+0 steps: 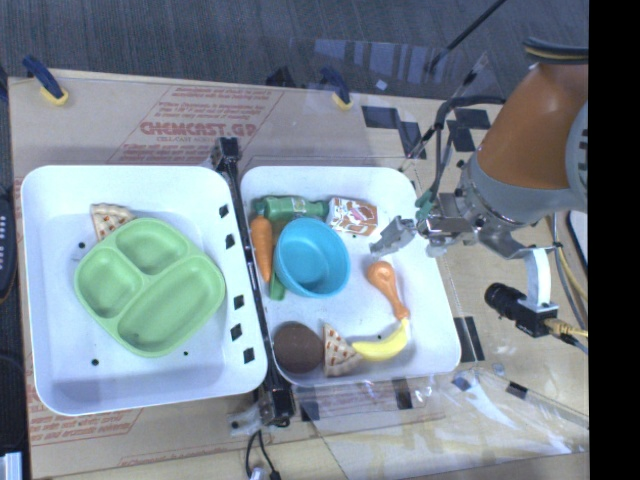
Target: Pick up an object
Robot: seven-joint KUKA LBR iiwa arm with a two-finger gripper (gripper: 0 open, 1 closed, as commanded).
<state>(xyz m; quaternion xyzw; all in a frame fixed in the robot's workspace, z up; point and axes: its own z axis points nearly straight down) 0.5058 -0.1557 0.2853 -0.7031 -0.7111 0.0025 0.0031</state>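
Gripper: you see the gripper (392,236) over the right bin's right side, just above the chicken leg; its grey metal fingers look slightly parted with nothing between them.
Arm: your grey arm (530,148) with its orange band reaches in from the right.
Right bin: the shallow white plastic bin (432,268) holds all the items you could pick.
Chicken leg: a smooth orange drumstick (385,280) lies near the bin's right wall, just below the fingers and apart from them.
Bowl: a round, glossy blue bowl (312,256) sits in the middle.
Carrot: a tapered orange carrot (262,248) lies along the left wall.
Bottle: a green bottle (290,208) lies on its side at the far edge.
Packet: a small printed packet (352,216) sits just right of the bottle.
Banana: a curved yellow banana (382,344) lies at the near side.
Pizza slice: a triangular slice (338,352) touches the banana.
Brown ball: a round, matte brown ball (296,346) sits near-left.
Left bin: you find a green divided plate (150,284) and another pizza slice (108,218) here.
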